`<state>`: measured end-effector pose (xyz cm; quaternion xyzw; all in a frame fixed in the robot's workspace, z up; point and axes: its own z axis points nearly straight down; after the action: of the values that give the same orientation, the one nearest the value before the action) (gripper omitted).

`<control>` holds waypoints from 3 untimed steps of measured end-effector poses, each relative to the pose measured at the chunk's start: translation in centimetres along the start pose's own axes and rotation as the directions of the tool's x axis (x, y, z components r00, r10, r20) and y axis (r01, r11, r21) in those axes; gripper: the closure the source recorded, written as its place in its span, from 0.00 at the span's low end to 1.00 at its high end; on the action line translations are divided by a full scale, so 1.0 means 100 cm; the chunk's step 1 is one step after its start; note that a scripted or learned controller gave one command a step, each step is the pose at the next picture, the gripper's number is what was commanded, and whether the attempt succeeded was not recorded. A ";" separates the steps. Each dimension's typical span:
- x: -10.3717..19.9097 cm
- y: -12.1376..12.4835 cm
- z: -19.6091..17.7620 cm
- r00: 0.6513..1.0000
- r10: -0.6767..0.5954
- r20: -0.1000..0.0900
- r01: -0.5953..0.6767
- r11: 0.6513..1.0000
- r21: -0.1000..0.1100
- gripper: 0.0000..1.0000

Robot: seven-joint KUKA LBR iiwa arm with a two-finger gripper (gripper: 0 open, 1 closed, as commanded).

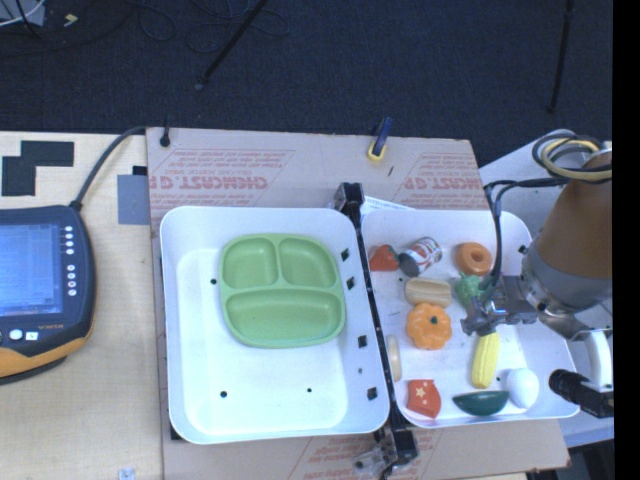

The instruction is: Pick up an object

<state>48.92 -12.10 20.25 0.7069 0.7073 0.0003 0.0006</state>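
Hovering low over the right bin [520, 230], the pincer [478, 313] sits among the toy food, just beside a green vegetable [468, 290] and above the yellow corn [485, 358]; whether it's parted or closed, I cannot tell from here. Around it lie an orange pumpkin [429, 326], a donut [473, 258], a small can [422, 255], a white egg [521, 387] and a strawberry [423, 397]. Over in the left bin [190, 368] rests a green divided plate [281, 290].
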 end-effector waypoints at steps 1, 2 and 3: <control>-0.001 0.001 -0.025 1.000 0.000 -0.001 0.000 1.000 0.003 1.00; 0.047 -0.004 -0.032 1.000 -0.004 -0.004 0.004 1.000 0.006 1.00; 0.098 -0.008 -0.018 1.000 -0.004 -0.003 0.004 1.000 0.008 1.00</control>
<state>48.15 -2.26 22.00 0.7055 0.7087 -0.0015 -0.0035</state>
